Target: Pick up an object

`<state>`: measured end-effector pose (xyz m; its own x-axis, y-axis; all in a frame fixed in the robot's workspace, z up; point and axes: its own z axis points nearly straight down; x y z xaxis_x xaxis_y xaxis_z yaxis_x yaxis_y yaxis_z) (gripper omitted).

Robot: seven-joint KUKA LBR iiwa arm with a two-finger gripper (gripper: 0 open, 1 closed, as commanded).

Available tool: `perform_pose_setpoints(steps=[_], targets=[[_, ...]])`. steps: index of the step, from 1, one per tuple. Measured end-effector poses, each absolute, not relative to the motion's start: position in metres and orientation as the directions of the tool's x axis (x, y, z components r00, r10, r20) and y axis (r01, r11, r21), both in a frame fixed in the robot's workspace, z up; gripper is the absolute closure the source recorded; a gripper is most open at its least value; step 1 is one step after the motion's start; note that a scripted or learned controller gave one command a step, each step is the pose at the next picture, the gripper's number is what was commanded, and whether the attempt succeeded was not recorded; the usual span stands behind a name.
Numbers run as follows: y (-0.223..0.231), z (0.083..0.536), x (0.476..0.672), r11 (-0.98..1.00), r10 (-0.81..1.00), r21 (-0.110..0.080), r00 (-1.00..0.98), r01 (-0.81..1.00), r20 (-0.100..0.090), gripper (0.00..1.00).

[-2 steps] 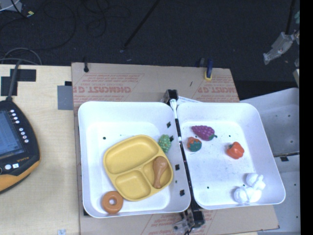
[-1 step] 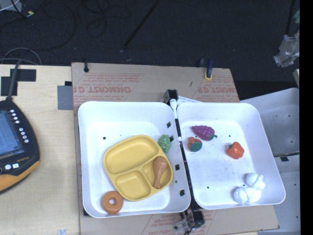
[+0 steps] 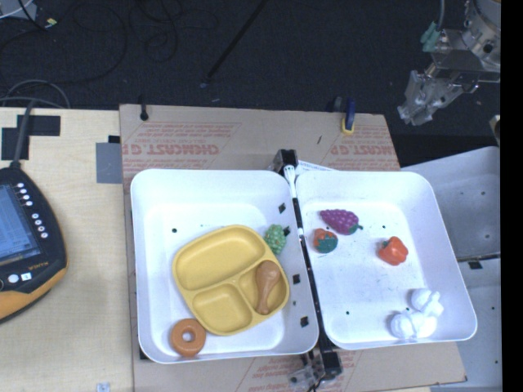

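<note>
From the camera above, the grey metal two-finger tool [image 3: 423, 104] hangs well beyond the far right corner of the right-hand shallow white bin [image 3: 445, 219], above the dark floor and touching nothing; whether its tips are spread or pressed together I cannot tell. Inside that bin lie a purple toy grape bunch [image 3: 339, 220], just beside it a red and green toy strawberry [image 3: 325, 241], a red-orange toy pepper [image 3: 393, 251] nearer the bin's right wall, and two white crumpled lumps [image 3: 417, 314] in its near right corner. The left-hand white bin [image 3: 151, 243] touches it and holds a yellow divided plastic tray [image 3: 214, 260] carrying a brown toy drumstick [image 3: 266, 285].
</note>
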<state>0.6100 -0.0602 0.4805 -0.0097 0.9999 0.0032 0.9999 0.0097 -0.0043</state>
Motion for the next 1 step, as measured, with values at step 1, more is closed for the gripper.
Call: perform_pose_setpoints(steps=[1], targets=[[-0.0221, 0.3849, 0.52, 0.003, 1.0, -0.017, -0.003, 1.0, 0.003, 1.0]])
